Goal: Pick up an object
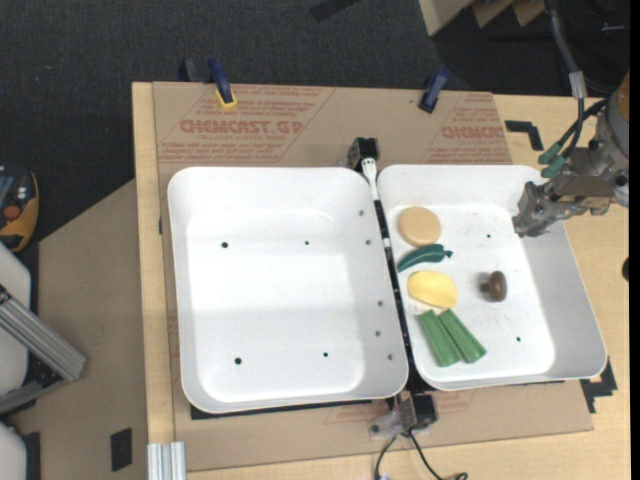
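The right bin (560,298) holds several small objects. A tan round piece (420,225) lies near its upper left, with a dark green pepper-like piece (423,257) just below it. Below those sit a yellow lump (433,290) and a pair of green sticks (449,337). A small brown object (492,286) rests alone toward the bin's middle. My gripper (532,218) hangs over the bin's upper right part, apart from all the objects, with nothing seen between its fingers.
The left bin (200,298) lies beside the right one, a black divider (385,258) between them. Both rest on a cardboard sheet (300,118) held by blue clamps (222,83) at the back edge. Cables run from the arm at the right.
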`<state>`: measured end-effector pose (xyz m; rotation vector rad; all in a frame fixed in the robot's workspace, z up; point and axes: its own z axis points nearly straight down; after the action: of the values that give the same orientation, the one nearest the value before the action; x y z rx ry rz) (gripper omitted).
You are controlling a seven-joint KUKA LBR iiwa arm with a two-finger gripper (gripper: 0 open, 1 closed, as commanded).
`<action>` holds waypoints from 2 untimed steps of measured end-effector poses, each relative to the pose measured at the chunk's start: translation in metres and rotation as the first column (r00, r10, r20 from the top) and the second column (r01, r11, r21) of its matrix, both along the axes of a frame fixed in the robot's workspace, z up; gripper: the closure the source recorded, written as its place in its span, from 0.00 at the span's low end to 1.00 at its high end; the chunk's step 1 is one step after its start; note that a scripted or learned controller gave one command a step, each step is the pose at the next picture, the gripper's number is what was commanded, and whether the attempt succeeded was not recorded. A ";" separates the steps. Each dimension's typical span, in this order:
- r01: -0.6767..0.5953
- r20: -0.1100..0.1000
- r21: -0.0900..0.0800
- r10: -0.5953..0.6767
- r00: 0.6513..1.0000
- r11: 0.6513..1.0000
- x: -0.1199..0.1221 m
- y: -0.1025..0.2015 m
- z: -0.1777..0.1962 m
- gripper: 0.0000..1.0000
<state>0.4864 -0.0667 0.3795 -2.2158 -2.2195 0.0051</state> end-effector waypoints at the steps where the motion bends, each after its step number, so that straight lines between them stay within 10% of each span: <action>1: -0.004 0.013 -0.001 0.005 1.000 1.000 -0.007 0.065 0.046 1.00; 2: 0.005 -0.002 -0.001 -0.005 1.000 1.000 0.007 0.037 -0.103 1.00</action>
<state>0.4936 -0.0300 0.2768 -2.2204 -2.2135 0.0090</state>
